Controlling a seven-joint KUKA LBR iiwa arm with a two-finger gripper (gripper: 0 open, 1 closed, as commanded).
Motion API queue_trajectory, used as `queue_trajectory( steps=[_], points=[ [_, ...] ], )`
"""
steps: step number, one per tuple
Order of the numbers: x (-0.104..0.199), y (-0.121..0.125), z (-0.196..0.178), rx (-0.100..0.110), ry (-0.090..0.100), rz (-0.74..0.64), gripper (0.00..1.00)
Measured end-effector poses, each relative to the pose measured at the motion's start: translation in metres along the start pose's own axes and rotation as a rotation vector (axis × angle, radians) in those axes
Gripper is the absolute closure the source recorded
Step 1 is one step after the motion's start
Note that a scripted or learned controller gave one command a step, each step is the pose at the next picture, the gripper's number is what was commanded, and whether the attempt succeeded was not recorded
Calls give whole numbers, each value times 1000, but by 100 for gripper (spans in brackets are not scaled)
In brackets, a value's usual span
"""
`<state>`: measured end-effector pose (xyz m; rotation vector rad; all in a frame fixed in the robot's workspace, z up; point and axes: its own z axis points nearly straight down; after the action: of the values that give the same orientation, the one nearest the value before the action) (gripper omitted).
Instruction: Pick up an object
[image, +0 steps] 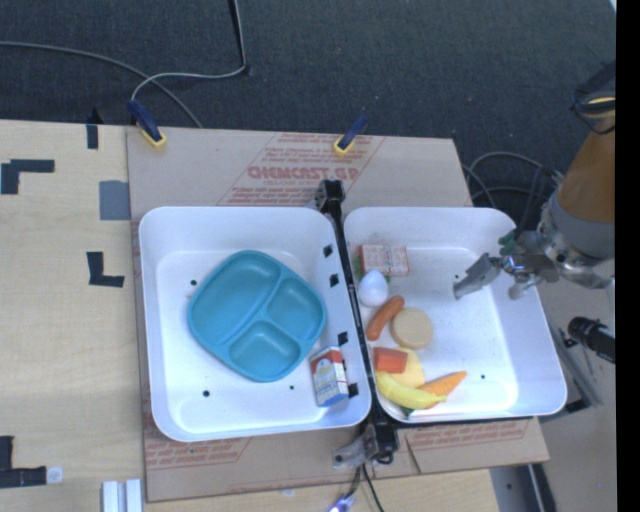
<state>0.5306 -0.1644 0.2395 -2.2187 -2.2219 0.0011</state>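
gripper reaches in over the right bin, near its right wall, above bare white floor. fingers look spread a little with nothing between them; not touching any object as far as visible, the far finger is partly blurred.

task objects sit clustered at the left side of the right bin, well apart from the gripper: a small pink-and-white box at the far end, a white egg-like ball just near of it, a carrot tilted, a round tan bun beside the carrot, a red block, a banana along the near wall, a second orange carrot next to it.

left bin holds a blue divided plate in the middle and a small carton at its near right corner. both bins rest on a cardboard sheet on the wooden surface.
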Motion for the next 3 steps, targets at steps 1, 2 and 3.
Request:
queue_trajectory(
  steps=[1, 2, 3],
  points=[
    [56, 16, 100, 3, 1, 0, 0],
    [63, 78, 153, -5, 0, -1, 0],
    [67, 115, 149, 0, -1, 0, 0]
  ],
)
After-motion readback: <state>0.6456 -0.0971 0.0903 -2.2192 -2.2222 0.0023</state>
